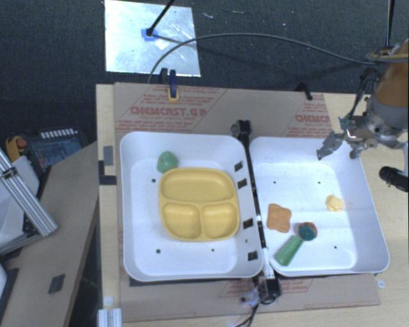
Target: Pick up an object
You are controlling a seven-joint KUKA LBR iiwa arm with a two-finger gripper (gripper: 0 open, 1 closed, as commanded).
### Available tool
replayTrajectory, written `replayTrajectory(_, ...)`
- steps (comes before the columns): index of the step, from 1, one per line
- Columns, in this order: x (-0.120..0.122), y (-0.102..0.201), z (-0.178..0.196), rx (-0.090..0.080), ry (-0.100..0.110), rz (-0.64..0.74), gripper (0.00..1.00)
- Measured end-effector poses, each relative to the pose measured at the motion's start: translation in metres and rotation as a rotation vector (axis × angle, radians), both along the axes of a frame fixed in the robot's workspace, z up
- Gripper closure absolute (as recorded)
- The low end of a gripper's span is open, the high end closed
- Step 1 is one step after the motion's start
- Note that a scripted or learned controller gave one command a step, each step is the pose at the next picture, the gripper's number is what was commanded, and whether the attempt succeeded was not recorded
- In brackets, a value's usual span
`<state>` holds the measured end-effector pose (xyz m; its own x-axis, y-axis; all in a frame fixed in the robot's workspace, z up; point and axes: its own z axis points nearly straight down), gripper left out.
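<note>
Dark blue carpet floor (287, 19), a shiny silver sheet (150, 38) lying on it with blue tape, a tan worktop (211, 102) with red letters, a black cable (281, 43) curving across, a side table (57, 211) at left, a metal bar (25, 198) on it

"CHEMCAST GP" on the cardboard sheet (192, 105)

The picture is bright and the light is even, as if it comes from above. The two white bins (192, 144) shine almost pure white, so their edges are hard to see. A shiny metal sheet (151, 37) at the top throws back a strong glare. Shadows are soft and small; a faint one lies under the yellow tray (195, 204). The dark floor looks grainy. Everything is a little fuzzy, and small things look blurry.
</note>
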<state>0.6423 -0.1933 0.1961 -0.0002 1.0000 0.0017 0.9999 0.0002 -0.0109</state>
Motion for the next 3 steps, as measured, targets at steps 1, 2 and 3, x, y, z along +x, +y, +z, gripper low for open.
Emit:
replayTrajectory(1,0.003,0.001,0.009,-0.002,-0.012,0.003,0.00)
replayTrajectory(2,0.011,-0.003,-0.035,-0.003,-0.013,0.006,0.00)
replayTrajectory(3,0.021,0.002,-0.081,-0.003,-0.014,0.007,0.00)
